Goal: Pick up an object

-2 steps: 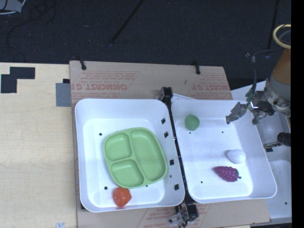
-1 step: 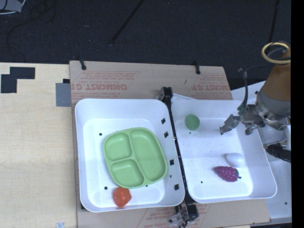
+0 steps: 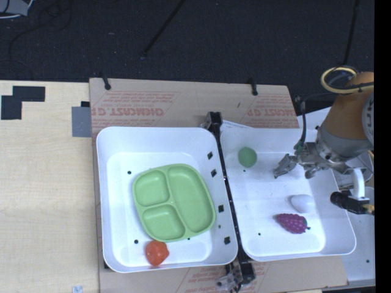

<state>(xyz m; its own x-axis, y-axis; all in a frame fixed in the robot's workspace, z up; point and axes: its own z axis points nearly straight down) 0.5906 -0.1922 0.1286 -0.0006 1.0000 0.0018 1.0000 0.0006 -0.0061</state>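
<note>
Here, two white bins side by side on the counter [image 3: 49, 182]. In the left bin [image 3: 116, 145]: a green divided plate [image 3: 173, 201] mid-frame, a red-orange fruit [image 3: 156, 252] just below it near the bottom wall. In the right bin [image 3: 269, 249]: a green ball [image 3: 247, 157] upper left, a white lump [image 3: 300, 202] just above purple grapes [image 3: 292, 223] lower right. Over the right bin's upper right, the gripper [image 3: 297, 166], jaws spread wide, holding nothing, apart from the ball and the lump.
</note>
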